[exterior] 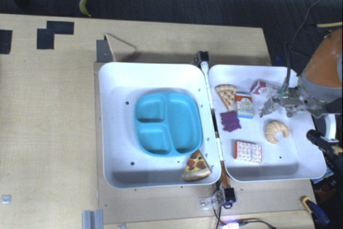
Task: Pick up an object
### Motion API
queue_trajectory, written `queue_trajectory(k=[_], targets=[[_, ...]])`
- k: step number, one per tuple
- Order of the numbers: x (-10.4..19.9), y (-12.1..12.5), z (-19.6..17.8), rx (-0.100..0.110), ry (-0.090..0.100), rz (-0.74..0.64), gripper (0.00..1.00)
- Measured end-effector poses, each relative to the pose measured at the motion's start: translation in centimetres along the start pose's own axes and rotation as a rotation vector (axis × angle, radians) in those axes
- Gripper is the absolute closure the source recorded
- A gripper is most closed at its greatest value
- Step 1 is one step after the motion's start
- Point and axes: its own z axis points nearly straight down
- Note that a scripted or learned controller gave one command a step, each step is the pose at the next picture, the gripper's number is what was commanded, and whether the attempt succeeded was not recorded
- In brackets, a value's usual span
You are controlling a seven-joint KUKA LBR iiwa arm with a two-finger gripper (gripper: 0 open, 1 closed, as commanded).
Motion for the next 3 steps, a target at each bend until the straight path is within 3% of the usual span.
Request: queue_trajectory(k=[1, 2, 3], targets=[[3.4, -8.6, 0.8, 0.007, 0.002, 0.004, 0.0], [3.4, -8.3, -0.3, 0.002, 0.001, 0.003, 1.0], [3.4, -8.4, -0.3, 0.002, 0.001, 0.003, 0.0]])
